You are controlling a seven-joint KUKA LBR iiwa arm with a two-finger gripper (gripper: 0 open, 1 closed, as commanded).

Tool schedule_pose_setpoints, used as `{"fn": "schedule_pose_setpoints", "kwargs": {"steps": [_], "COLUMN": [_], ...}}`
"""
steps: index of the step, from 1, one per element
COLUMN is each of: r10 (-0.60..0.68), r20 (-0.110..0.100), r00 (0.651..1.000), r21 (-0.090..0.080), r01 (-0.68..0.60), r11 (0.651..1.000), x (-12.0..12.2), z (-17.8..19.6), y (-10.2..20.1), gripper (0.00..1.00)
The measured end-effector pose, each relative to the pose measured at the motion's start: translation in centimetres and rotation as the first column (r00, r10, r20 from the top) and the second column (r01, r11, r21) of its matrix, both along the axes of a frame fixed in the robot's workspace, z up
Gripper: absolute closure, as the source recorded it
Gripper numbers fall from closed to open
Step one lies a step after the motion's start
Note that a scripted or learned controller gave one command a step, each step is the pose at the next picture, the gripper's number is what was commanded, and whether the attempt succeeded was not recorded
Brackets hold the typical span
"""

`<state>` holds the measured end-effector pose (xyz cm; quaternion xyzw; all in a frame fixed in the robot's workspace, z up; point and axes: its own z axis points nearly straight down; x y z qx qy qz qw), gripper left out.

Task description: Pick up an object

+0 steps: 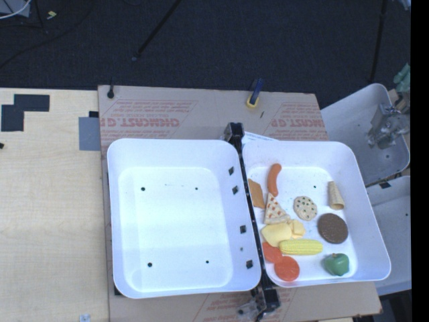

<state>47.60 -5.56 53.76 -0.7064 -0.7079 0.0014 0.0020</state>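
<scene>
Two white bins side by side on bench [53,200]. Right bin [362,173], lower right of frame, holding toy food: sausage [273,178], pizza slice [274,208], cookie [305,207], corn cob [301,247], green pepper [336,263], brown disc [332,228]. Arm [389,123] at right edge, upper half; claw state impossible to tell.

Pale grey metal arm [385,129] (partly cropped)
</scene>
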Motion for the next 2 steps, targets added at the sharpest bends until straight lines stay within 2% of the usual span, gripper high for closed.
{"fn": "schedule_pose_setpoints", "kwargs": {"steps": [2], "r10": [0.005], "r20": [0.000], "r00": [1.000], "r21": [0.000], "r01": [-0.005], "r11": [1.000], "x": [0.01], "z": [0.00], "y": [0.34], "gripper": [1.00]}}
